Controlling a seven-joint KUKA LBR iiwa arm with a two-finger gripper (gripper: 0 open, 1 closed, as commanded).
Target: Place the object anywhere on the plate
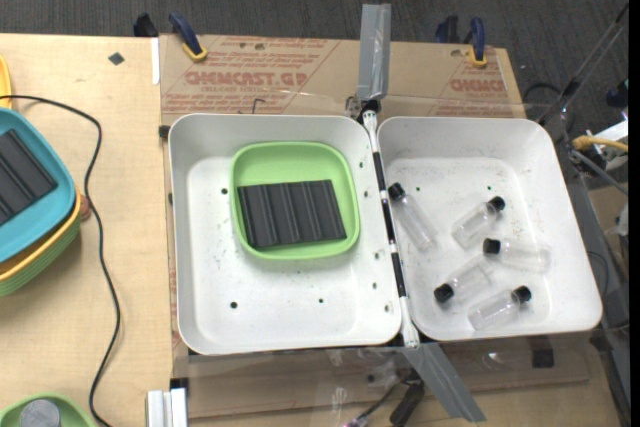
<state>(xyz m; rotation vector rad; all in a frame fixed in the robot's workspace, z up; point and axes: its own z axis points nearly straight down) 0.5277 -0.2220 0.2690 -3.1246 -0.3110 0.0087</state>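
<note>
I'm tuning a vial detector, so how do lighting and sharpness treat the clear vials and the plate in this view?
Camera view: light is even and soft, with faint shadows; the clear vials nearly blend into the white right bin, their black caps standing out; the green plate with its dark ridged insert reads crisply; focus is slightly soft overall, no strong glare.

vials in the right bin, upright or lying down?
Lying down. All five vials rest on their sides on the right bin floor, black caps pointing sideways.
</note>
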